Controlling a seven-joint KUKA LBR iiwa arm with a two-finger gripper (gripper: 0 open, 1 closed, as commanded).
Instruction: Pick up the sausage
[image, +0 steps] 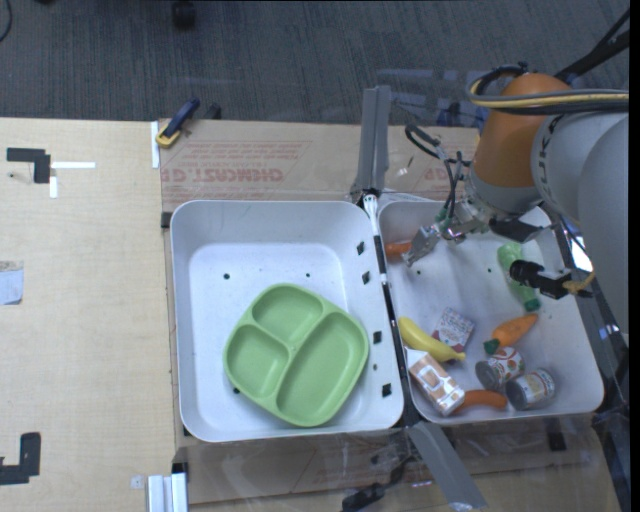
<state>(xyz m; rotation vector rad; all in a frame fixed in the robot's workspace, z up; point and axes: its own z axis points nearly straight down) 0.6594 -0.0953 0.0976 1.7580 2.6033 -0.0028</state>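
Sausage (484, 399): reddish-orange link lying flat in right bin (590, 330), near front wall, wedged between boxed snack (436, 385) and tin can (530, 389), touching both.

Handling, judged: light, soft, smooth skin, likely slippery; grip mid-length, across narrow width.

Pincer (428, 243): hovering near back-left corner of same bin, well apart from sausage; whether spread or pressed together, cannot tell.

Clearance: neighbours crowd both ends; front wall close; open floor mid-bin.

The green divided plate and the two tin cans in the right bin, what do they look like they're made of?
The green divided plate looks like moulded plastic: one even pale green colour, matte, with soft rounded ridges between its compartments. The two cans look like metal, with greyish, faintly shiny sides, though they could be plastic toy replicas; they are too small to tell.
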